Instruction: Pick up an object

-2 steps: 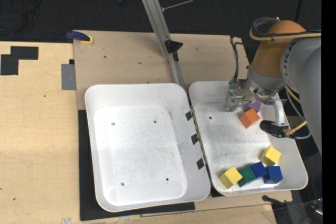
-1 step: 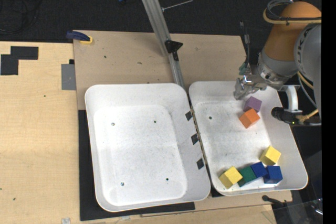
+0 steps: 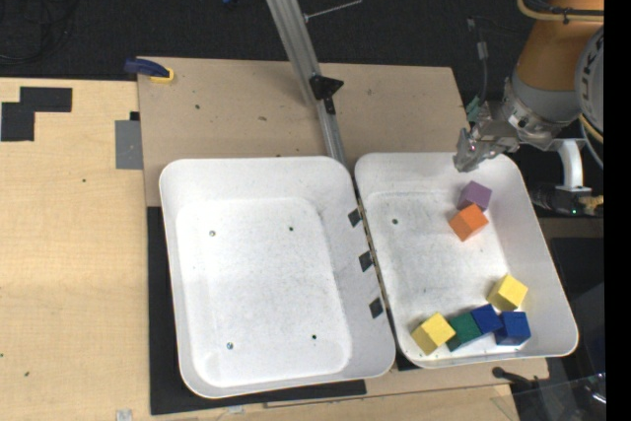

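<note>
The right bin (image 3: 424,180) holds several small blocks. A purple block (image 3: 475,194) lies near its far right side, with an orange block (image 3: 468,222) touching it just in front. Along the near right corner sit a yellow block (image 3: 509,292), two blue blocks (image 3: 486,317) (image 3: 515,327), a green block (image 3: 462,329) and another yellow block (image 3: 432,333). My gripper (image 3: 469,153) hangs over the bin's far right rim, just above and behind the purple block. Nothing shows between its fingers.
The left bin (image 3: 197,182) stands beside the right one, joined by black clips (image 3: 366,260). A slanted aluminium rail (image 3: 296,35) rises behind the bins. A blue and yellow clamp (image 3: 148,69) lies at the board's far left corner.
</note>
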`<action>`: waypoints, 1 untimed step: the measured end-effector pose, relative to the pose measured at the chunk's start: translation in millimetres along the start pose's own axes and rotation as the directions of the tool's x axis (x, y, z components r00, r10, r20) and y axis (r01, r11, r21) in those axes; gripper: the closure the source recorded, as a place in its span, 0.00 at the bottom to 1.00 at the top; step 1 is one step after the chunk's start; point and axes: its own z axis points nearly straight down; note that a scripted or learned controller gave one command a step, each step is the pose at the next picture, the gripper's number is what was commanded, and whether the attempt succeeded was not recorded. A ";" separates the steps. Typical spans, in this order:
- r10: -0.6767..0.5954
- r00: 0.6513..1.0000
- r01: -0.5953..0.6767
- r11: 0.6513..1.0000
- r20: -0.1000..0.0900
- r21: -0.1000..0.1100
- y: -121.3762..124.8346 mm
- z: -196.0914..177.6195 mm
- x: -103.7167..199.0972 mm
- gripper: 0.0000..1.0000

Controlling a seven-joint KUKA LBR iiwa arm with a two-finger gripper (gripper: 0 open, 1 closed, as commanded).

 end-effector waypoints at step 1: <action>-0.003 1.000 0.003 1.000 0.000 -0.001 1.2 -53.7 -0.9 1.00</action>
